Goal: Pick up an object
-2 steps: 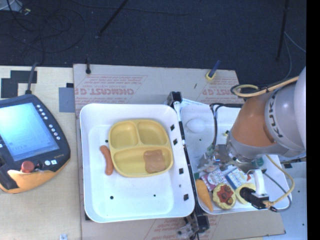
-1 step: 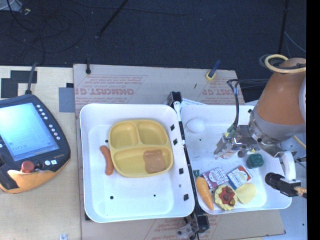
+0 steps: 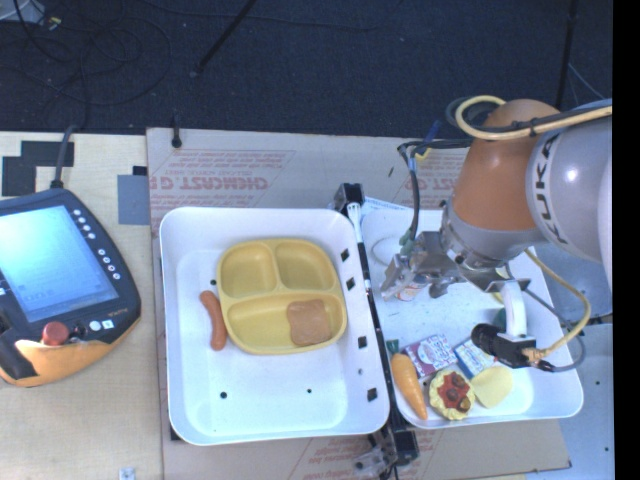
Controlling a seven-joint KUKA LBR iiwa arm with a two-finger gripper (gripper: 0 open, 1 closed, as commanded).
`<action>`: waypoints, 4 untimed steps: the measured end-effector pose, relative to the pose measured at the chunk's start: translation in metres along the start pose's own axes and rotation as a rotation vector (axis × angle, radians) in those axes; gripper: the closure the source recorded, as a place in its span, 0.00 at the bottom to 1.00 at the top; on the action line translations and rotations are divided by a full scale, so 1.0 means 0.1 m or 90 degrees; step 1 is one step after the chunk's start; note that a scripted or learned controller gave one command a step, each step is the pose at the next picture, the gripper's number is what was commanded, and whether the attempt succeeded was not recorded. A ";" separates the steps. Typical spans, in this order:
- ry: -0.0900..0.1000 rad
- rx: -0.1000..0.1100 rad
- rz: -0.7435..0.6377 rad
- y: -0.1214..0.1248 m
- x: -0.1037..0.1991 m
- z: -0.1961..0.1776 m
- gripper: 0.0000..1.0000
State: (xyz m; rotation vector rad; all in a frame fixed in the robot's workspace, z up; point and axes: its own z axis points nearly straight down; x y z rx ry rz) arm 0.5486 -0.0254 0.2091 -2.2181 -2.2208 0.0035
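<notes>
two shallow white plastic bins (image 3: pixel 190 368); a pale yellow divided plate (image 3: pixel 262 298) bearing a reddish-brown meat slice (image 3: pixel 309 321); an orange-red toy sausage (image 3: pixel 214 320); an orange toy carrot (image 3: pixel 408 384); grey arm with an orange band (image 3: pixel 500 173); blue-lit screen on a black handheld pendant (image 3: pixel 55 278).

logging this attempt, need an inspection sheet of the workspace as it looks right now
surface: bench with left bin and right bin side by side.
job's things: left bin holds yellow divided tray with brown patty; sausage beside the tray. right bin: carrot, small packets, pizza slice, pale yellow piece.
clutter: nothing seen.
grippers: gripper low over the right bin's upper left; finger state unclear.
cables: yellow and black cables along the arm.
surroundings: teach pendant at left, cardboard under the bins.
</notes>
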 end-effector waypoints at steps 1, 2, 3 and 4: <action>0.000 0.000 0.000 0.05 0.15 -0.22 1.00; -0.001 0.000 0.000 0.22 0.55 -0.05 1.00; -0.001 0.001 0.000 0.18 0.52 -0.02 1.00; 0.000 0.001 0.002 0.28 0.17 0.22 1.00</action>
